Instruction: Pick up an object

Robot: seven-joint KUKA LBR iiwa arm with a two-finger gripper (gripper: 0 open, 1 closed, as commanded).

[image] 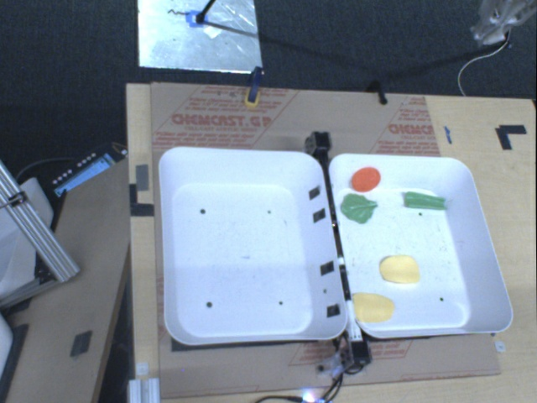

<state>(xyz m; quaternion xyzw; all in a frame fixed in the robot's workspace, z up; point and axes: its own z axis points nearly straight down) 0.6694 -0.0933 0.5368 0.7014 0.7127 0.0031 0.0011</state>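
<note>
The right bin [482, 250] holds several small objects. An orange-red disc [365, 178] lies near its back left. Just in front of the disc is a dark green leafy piece [359, 207], with a long green piece [424, 200] to its right. A yellow lump [399, 269] sits nearer the front, and a yellow-orange piece [372, 307] lies at the front left corner. My gripper [502, 13] is a pale blurred shape at the top right, beyond the bench's back edge and far from every object.
The left bin [176, 225] stands beside the right one, joined by a dark hinge strip [334, 242]. Both rest on a cardboard sheet [218, 116]. A shiny metal plate [197, 23] lies on the floor at the back. An aluminium frame [33, 233] stands at the left.
</note>
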